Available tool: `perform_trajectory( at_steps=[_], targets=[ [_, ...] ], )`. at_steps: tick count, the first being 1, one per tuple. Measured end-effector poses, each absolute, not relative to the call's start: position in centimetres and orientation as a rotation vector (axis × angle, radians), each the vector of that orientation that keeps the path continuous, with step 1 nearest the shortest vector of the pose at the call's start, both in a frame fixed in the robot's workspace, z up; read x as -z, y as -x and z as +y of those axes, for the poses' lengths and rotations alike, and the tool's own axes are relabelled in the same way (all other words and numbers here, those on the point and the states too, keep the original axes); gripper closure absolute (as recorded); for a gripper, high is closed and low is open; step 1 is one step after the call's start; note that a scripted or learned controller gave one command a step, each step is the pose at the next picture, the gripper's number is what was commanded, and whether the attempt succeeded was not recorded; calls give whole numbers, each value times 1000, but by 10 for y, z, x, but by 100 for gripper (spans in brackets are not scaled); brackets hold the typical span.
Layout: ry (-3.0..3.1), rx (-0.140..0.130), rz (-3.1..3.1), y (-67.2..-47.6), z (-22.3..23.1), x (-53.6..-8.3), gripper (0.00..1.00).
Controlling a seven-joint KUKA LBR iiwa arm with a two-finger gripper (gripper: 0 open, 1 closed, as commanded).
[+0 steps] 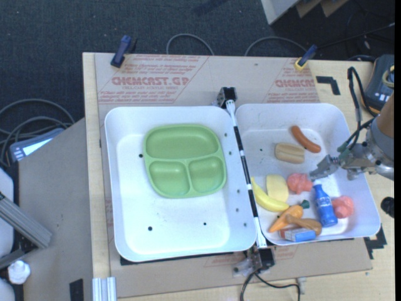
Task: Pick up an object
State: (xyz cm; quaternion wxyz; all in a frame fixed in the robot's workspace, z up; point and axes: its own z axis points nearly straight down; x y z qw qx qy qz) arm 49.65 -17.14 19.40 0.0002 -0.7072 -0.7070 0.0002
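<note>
The arm comes in from the right, and its gripper (326,166) hangs low over the right bin (276,115), just above the pile of toy food at the near end. Whether the jaws are spread or pressed together I cannot tell; the tip is small and dark against the white floor, and nothing shows between them. This looks like the approach step: the gripper is over the pile but has lifted nothing yet. The thing closest beneath it is a blue bottle (323,205), lying flat with its cap toward the gripper and its base toward the near rim, so its long axis runs roughly away from the camera, tilted a little to the left at the top. A pink lump (299,182) sits just left of the cap, and another pink piece (343,206) is just beside the bottle on the right. The next move probably calls for a short drop with the jaws set across the bottle's narrow width, clear of both pink neighbours. The left bin (125,218) bears a green divided plate (185,160), well apart from this work.
</note>
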Motion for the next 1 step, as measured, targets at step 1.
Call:
perform_trajectory(
  at_steps=[1],
  targets=[
    [2221,0,-2222,-527,-171,-84,0]
  ],
)
